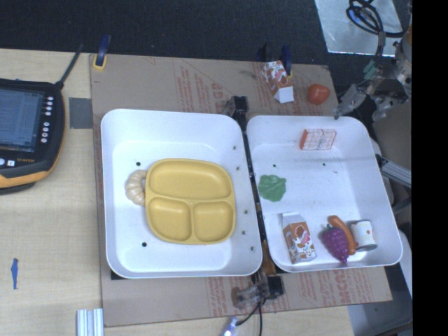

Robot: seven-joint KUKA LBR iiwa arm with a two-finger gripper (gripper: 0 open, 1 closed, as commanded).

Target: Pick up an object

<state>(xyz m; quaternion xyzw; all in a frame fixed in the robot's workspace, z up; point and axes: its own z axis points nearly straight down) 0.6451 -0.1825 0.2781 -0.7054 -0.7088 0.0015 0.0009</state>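
The jaws (pixel 348 103), state unclear, hover beyond the right bin's (pixel 378 187) far edge, near the red-white packet (pixel 318 139).

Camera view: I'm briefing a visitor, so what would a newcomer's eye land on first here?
The yellow divided tray lying in the left bin stands out most, with a beige item tucked against its left edge. Next comes the cluster in the right bin's near corner: a small carton, purple grapes and a can.
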